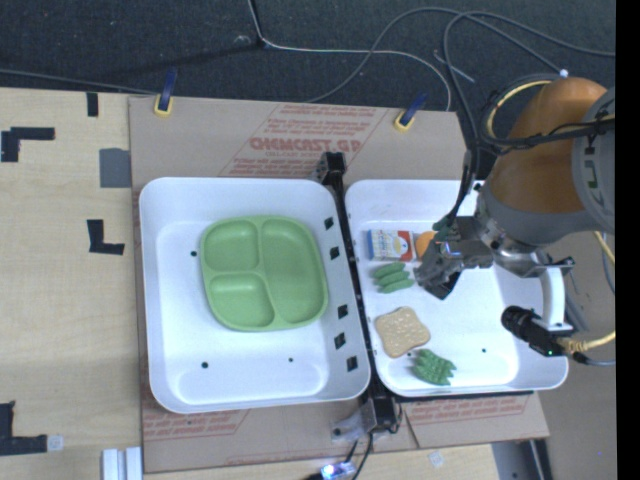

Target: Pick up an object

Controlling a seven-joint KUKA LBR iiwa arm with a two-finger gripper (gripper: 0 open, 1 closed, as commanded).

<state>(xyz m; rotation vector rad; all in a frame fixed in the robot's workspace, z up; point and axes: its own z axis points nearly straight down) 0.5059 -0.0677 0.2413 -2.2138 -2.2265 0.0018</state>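
Observation:
The right bin (500,358) holds several small items. A small white box with blue, red and orange print (388,244) lies near its left wall. Just below it lies a green pea pod (393,277). A tan slice of toast (402,331) sits lower down, with a second green pod (433,367) at its lower right. An orange item (426,242) peeks out beside the gripper. My gripper (438,274) hangs low over the bin's middle, just right of the upper pea pod. Nothing shows between its fingers.
The left bin (170,358) holds a green divided plate (264,272). A black divider (346,268) runs between the two bins. The grey and orange arm (545,168) covers the right bin's upper right part. Cables trail across the dark floor behind the bench.

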